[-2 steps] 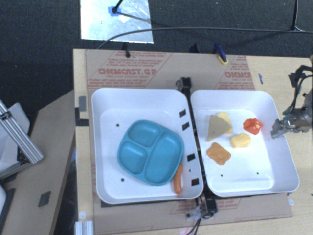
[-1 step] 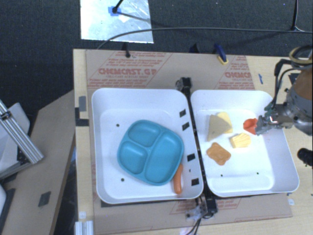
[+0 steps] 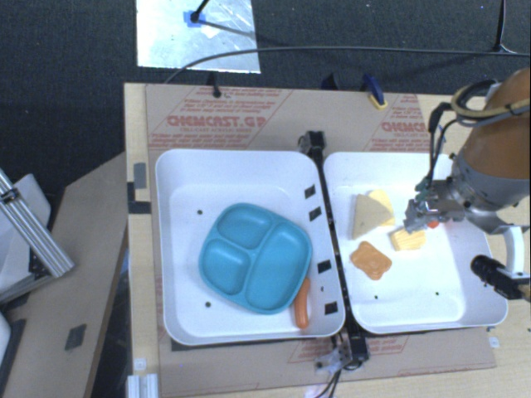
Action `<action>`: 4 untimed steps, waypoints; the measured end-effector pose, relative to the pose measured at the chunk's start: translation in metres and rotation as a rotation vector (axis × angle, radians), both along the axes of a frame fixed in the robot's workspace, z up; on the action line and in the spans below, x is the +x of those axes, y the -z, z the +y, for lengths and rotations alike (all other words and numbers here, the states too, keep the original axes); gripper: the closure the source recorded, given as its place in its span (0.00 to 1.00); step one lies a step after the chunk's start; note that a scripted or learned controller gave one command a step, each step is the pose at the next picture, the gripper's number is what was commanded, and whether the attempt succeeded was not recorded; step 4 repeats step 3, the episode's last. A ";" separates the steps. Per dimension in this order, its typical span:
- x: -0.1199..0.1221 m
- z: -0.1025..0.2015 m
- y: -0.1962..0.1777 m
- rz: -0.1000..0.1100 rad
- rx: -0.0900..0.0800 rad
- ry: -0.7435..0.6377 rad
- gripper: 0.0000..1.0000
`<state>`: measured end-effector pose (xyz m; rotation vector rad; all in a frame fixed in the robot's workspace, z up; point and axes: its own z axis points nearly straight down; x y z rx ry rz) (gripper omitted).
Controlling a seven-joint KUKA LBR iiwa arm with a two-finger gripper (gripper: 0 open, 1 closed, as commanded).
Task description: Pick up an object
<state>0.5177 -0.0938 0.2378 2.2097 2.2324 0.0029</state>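
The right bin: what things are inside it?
In the right bin lie a pale wedge, an orange piece and a small yellow block, partly covered by the gripper.

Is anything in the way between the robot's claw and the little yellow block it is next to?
Nothing visible is. The gripper hangs right above the small pale yellow block in the right white bin. The pale yellow wedge and the orange waffle-shaped piece lie off to the side.

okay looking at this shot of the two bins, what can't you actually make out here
- End effector, camera view: too small and blurred to tell its state.
- Small yellow piece: partly covered by the end effector, contact unclear.
- Arm: cut off by the right edge.
- Orange sausage: partly tucked under the blue plate.
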 end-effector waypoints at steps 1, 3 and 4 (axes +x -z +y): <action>0.014 0.050 -0.005 -0.001 0.000 0.001 1.00; 0.020 0.152 0.013 0.000 0.001 -0.001 1.00; 0.020 0.152 0.013 0.000 0.001 -0.001 1.00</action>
